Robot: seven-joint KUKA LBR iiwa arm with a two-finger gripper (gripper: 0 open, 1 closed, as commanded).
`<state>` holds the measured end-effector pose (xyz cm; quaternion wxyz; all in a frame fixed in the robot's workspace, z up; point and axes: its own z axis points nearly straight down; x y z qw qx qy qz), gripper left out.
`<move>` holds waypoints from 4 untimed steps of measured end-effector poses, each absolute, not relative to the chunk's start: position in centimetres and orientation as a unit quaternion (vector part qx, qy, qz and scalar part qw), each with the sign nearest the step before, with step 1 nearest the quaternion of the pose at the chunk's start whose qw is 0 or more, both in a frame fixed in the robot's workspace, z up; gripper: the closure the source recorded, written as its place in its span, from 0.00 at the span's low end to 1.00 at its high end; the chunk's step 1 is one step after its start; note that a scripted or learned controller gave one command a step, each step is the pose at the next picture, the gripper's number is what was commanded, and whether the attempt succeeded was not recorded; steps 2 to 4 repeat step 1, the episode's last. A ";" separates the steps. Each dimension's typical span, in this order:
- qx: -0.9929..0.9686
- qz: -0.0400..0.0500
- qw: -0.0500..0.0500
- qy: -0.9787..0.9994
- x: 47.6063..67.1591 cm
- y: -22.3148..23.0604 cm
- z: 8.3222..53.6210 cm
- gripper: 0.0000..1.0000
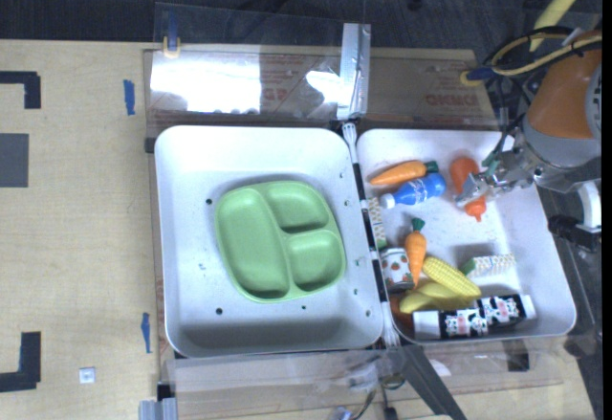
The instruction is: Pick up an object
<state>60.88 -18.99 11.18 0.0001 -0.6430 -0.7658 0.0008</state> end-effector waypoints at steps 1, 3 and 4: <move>-0.673 0.000 -0.001 -0.739 56.5 -14.3 22.1 1.00; -0.673 0.000 -0.001 -0.739 56.5 -14.3 22.1 1.00; -0.673 0.000 -0.001 -0.739 56.5 -14.3 22.1 1.00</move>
